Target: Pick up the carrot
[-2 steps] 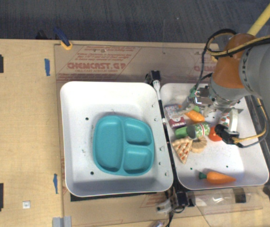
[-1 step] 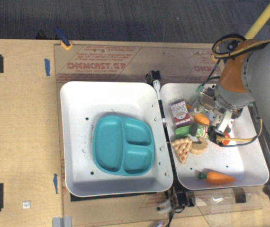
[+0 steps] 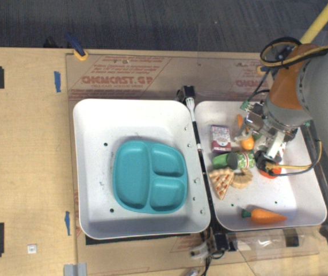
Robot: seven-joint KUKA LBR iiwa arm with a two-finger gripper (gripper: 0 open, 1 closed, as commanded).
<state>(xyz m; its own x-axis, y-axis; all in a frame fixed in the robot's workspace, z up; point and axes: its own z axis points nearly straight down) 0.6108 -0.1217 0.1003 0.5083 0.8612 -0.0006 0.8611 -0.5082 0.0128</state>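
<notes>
One carrot (image 3: 264, 215), orange with a green stub at its left end, lies flat near the front edge of the right bin (image 3: 308, 203), apart from everything else. Two white bins sit side by side on the bench (image 3: 20, 171). The left bin (image 3: 95, 125) carries one teal divided plate (image 3: 151, 176), three compartments, nothing on it.

Further back in the right bin there's a small heap: one pizza slice (image 3: 221, 182), one tan round piece (image 3: 242, 179) beside it, one green and white can-shaped toy (image 3: 236, 160), one maroon packet (image 3: 220, 138) whose print is too small to read, and one small orange ball (image 3: 247, 144).

Over that heap, the claw (image 3: 269, 148) hangs at the back of the right bin, well clear of the carrot. How wide it stands, I cannot tell; clutter and cables hide it, and nothing is plainly seen in its grip.

At the far side, the cardboard (image 3: 124, 73) under the bins shows red lettering, seemingly "CHEMCAST GP", upside down.
</notes>
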